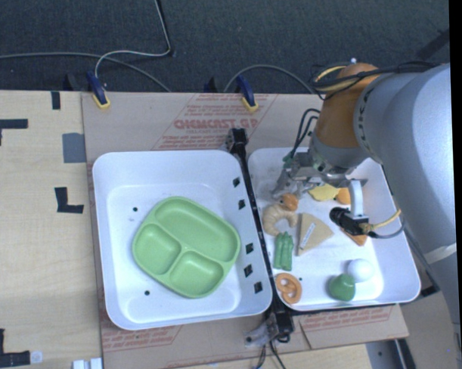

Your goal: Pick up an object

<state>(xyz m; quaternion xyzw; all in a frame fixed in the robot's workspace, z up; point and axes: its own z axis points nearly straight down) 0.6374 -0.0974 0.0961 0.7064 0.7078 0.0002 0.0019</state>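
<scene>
End effector (292,187), its grip state impossible to tell, hung low over the right bin (393,284), while, left to right, green plate (186,246), orange piece (290,203) and cheese wedge (312,231) lay waiting, so the grasp seemingly remained ahead, needing a settled descent.

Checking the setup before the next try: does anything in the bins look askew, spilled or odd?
Nothing looks spilled or broken. The green plate lies at an angle to the left bin. In the right bin the toy foods are bunched near the divider, with the end effector low over them at the far end.
</scene>
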